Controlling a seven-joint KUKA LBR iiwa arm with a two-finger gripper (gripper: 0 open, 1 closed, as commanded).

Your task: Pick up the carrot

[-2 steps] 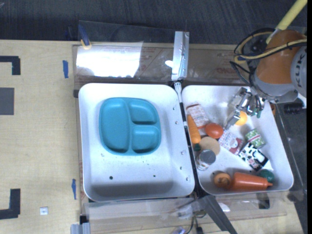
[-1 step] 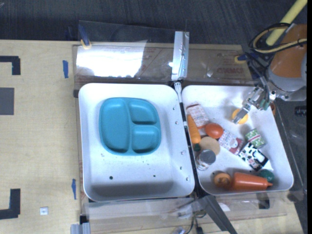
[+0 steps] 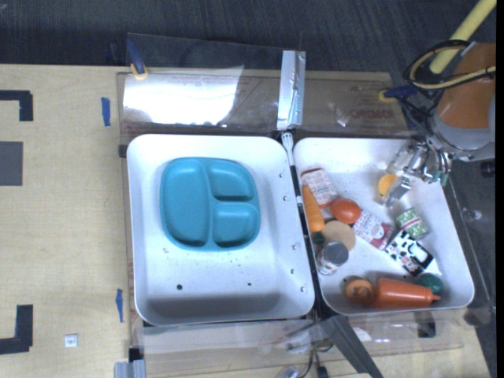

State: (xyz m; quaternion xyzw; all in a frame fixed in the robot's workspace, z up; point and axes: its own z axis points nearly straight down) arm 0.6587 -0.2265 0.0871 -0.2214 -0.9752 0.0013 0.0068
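The carrot [image 3: 402, 291] is a long orange piece with a green end pointing right. It lies along the near wall of the right bin [image 3: 461, 246]. My gripper [image 3: 407, 176] hangs over the far right part of that bin, well beyond the carrot and apart from it. A small yellow-orange item [image 3: 387, 184] lies just left of the gripper's tip. Nothing shows as held.
A round orange-brown fruit [image 3: 359, 290] touches the carrot's left end. Also in the right bin are an orange stick [image 3: 313, 211], a red tomato [image 3: 345, 210], a beige ball [image 3: 339, 233], a grey can [image 3: 335, 254] and several packets. The left bin [image 3: 150, 274] holds a teal divided plate [image 3: 210, 202].
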